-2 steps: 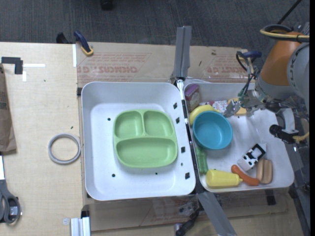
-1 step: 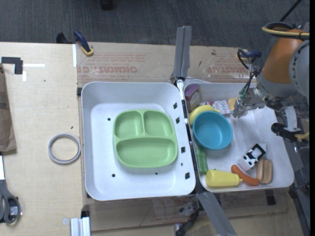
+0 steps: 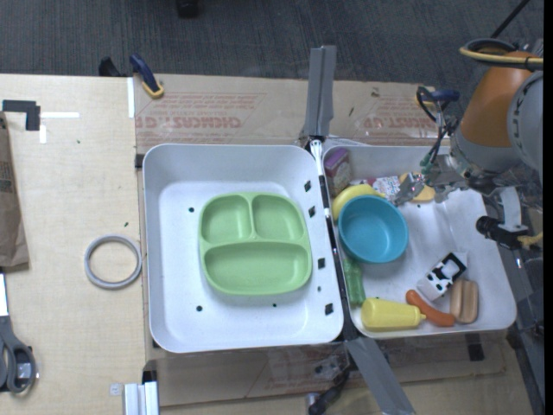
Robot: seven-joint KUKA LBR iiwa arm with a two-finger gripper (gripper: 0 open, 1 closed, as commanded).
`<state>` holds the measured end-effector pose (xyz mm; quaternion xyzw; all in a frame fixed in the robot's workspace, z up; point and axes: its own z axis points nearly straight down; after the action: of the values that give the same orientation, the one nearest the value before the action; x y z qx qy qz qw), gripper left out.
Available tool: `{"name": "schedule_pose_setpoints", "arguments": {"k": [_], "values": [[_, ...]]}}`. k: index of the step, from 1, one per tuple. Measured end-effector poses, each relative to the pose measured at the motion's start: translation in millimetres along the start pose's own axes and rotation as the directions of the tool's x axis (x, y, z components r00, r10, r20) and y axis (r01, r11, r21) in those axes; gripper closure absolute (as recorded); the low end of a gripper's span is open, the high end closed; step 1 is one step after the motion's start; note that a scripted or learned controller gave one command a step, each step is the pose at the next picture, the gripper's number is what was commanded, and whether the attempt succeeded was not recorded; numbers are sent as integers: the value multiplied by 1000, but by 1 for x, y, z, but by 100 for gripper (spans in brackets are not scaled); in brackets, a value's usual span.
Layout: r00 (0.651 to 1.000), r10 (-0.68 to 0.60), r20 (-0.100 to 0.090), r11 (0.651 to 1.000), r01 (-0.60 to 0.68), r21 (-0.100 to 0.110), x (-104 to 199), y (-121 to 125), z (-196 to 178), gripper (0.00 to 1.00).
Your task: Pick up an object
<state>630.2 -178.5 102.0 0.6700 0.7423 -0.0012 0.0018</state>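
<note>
The right bin [image 3: 484,232] holds a blue bowl [image 3: 373,230] with a yellow dish [image 3: 352,197] partly tucked behind it. Near the bin's front lie a yellow block [image 3: 390,315], an orange carrot [image 3: 429,309], a tan bun [image 3: 465,301] and a black-and-white toy [image 3: 442,275]. A purple item [image 3: 337,162] and a silvery packet [image 3: 389,184] sit at the back. A green stick [image 3: 352,282] lies along the left wall. My gripper [image 3: 425,182] hangs low over the back of this bin, beside the packet and a small yellow piece [image 3: 423,194]. The grey and orange arm [image 3: 497,111] reaches in from the right.
The left bin [image 3: 164,232] contains a green divided plate [image 3: 256,242]. A grey ring [image 3: 113,260] lies on the bench to the left, with scissors [image 3: 15,366] at the lower left. A blue clamp [image 3: 147,74] sits at the back.
</note>
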Motion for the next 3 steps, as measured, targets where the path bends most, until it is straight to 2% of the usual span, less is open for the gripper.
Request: {"name": "schedule_pose_setpoints", "arguments": {"k": [1, 2, 3], "values": [[999, 50, -15, 999, -50, 4, -38, 27, 8, 0], [1000, 20, -1, 1000, -20, -1, -6, 17, 9, 0], [992, -125, 2, 992, 125, -4, 12, 31, 7, 0]]}}
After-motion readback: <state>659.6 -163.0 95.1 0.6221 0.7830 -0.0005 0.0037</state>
